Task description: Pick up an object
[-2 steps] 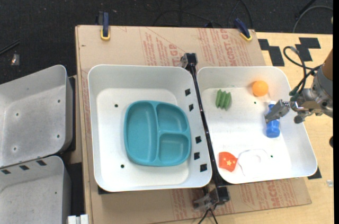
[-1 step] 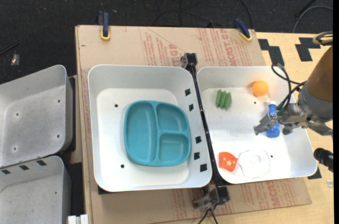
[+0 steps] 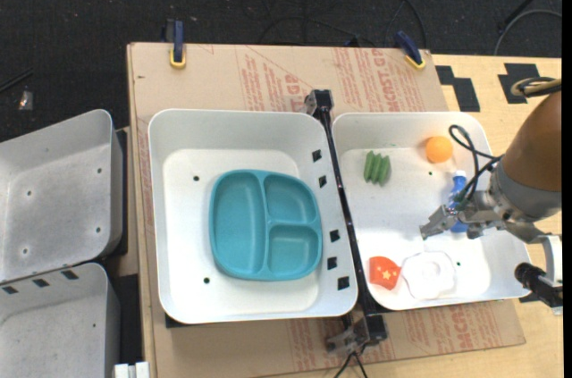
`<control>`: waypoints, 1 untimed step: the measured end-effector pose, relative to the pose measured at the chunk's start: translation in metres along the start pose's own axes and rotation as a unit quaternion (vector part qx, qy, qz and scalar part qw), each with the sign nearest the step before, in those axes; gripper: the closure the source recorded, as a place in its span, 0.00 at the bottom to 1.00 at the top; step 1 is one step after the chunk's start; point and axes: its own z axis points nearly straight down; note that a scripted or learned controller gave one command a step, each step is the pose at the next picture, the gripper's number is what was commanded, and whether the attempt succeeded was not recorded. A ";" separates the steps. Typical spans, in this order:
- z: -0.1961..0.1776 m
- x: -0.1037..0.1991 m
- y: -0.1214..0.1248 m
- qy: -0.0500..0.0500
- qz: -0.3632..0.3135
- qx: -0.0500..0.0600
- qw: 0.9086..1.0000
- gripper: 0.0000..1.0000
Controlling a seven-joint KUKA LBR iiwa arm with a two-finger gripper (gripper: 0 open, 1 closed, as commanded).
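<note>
In the right bin (image 3: 474, 130) lie a green ribbed piece (image 3: 377, 167) at the upper left, an orange ball (image 3: 439, 149) at the top, a red piece (image 3: 384, 272) at the lower left and a flat white piece (image 3: 431, 274) beside it. My gripper (image 3: 440, 226) hangs low over the middle of this bin, just above the white piece and right of the red one. It points left. A small blue part (image 3: 458, 188) shows just above it; I cannot tell whether that is a loose object. Nothing is visibly held.
The left bin (image 3: 179, 144) holds a teal divided plate (image 3: 265, 224). A black divider with clips (image 3: 332, 189) runs between the bins. The grey arm with its orange band (image 3: 541, 153) comes in from the right. White panels (image 3: 54, 189) lie left of the bench.
</note>
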 end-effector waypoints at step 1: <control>-0.013 0.000 0.001 -0.001 0.000 -0.002 1.000 1.00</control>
